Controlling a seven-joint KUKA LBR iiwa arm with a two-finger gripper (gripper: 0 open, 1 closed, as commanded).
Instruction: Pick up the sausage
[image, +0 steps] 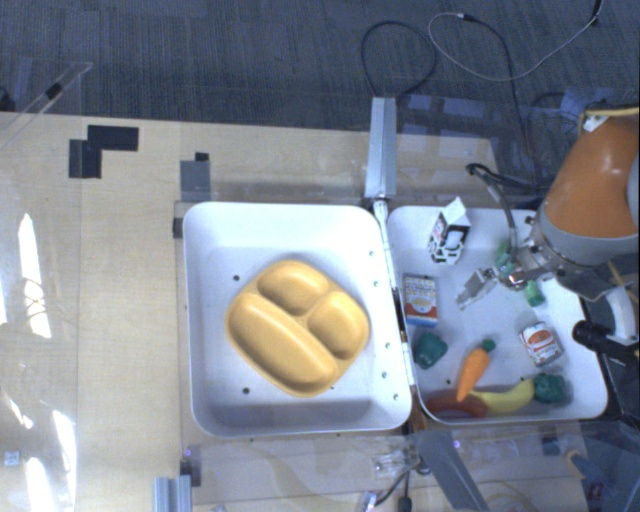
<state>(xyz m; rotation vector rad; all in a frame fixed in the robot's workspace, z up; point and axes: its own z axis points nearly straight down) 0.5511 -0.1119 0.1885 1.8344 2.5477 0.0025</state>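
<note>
Sausage (455, 405) at the right bin's (590, 408) 7 o'clock corner, touching a banana (508, 398), carrot (473, 368) just above, gripper (478, 287) toward 12 o'clock, well apart, its fingers spread with nothing between

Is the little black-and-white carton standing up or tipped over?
Tipped over: the black-and-white carton lies on its side on the right white bin's floor.

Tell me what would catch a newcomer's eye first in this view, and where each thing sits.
The big yellow three-part tray dominates, lying in the middle of the left bin. Next comes the arm's orange band at the right edge, above the right bin. Along that bin's near wall lies a colourful cluster: a dark red sausage, a banana and an upright-slanted carrot.
</note>
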